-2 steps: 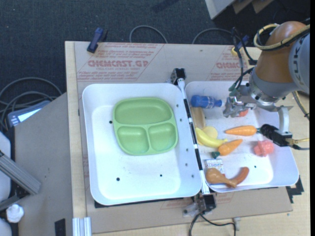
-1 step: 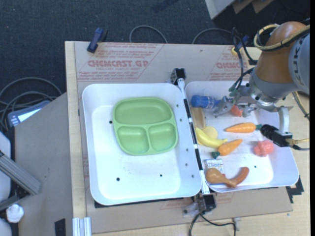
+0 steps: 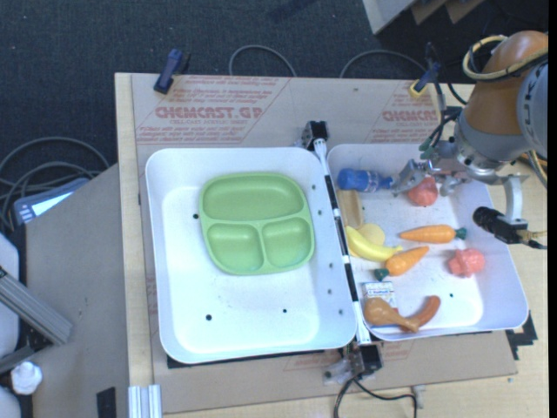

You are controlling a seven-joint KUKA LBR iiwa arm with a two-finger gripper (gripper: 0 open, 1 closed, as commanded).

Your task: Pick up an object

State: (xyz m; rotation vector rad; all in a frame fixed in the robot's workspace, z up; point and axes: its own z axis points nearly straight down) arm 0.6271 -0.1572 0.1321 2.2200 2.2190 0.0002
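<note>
Two bins | end effector [image 3: 424, 181] clamped on pink toy [image 3: 423, 193] | near right bin [image 3: 509, 307] back edge

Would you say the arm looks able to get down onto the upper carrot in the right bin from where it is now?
Probably yes. The upper carrot lies apart from the lower carrot and the banana, with nothing on top, and the claw sits just above it near a pinkish-red toy.
</note>
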